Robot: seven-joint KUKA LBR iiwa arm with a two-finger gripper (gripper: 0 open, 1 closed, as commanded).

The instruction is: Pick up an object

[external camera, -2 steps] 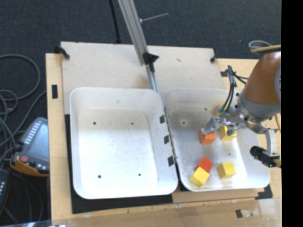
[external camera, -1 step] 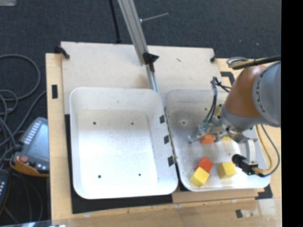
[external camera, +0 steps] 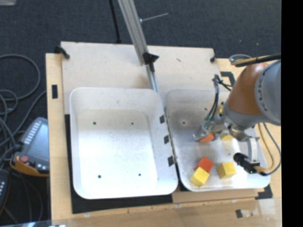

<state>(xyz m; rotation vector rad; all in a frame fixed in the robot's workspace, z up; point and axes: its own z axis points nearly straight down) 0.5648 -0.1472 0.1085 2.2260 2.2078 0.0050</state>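
Note:
My gripper (external camera: pixel 204 133) is down inside the right bin (external camera: pixel 184 103), near its middle. A small orange object (external camera: pixel 207 138) lies right at its tip, partly covered by it, and I cannot make out whether it is gripped. A red block (external camera: pixel 205 164) sits nearer the front, touching a yellow block (external camera: pixel 200 176) at the front wall. A second yellow block (external camera: pixel 226 170) lies to their right. A small yellow piece (external camera: pixel 227 137) peeks out beside the wrist.
The left bin (external camera: pixel 78 126) stands beside the right one, and their walls meet at the centre. A slanted aluminium post (external camera: pixel 135 30) rises behind the bins. The arm's orange band (external camera: pixel 246 89) hangs over the right bin's far right side. Cables and a pendant (external camera: pixel 33 145) lie on the floor at the left.

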